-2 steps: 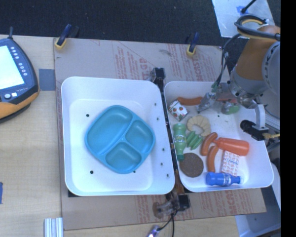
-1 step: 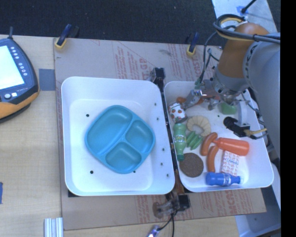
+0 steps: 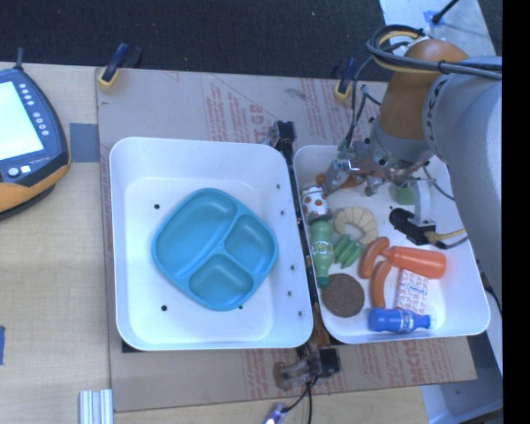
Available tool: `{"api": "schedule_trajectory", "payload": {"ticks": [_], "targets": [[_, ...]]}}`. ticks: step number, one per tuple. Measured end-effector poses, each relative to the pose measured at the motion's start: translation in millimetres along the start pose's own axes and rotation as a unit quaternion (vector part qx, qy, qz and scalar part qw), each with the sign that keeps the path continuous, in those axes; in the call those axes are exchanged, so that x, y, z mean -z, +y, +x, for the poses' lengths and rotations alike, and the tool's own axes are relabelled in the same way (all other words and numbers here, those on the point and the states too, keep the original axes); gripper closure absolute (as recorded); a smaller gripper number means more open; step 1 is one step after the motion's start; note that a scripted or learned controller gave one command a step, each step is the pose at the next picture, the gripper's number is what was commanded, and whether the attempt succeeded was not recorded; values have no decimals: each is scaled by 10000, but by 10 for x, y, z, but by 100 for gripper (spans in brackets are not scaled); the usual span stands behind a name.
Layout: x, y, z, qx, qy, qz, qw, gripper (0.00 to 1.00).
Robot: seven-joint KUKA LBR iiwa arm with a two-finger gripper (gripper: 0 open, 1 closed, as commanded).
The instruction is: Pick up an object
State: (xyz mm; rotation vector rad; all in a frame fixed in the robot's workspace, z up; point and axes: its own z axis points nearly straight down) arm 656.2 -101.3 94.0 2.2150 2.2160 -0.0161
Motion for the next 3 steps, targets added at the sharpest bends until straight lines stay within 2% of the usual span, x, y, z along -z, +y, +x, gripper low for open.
{"api": "schedule_trajectory", "payload": {"ticks": [1, 2, 3], "targets": [[-1, 0, -1, -3, 4, -1, 10000, 0], [96, 1, 19, 20, 29, 13, 10000, 100], [104, 1, -9, 17, 3, 11, 10000, 0]]}}
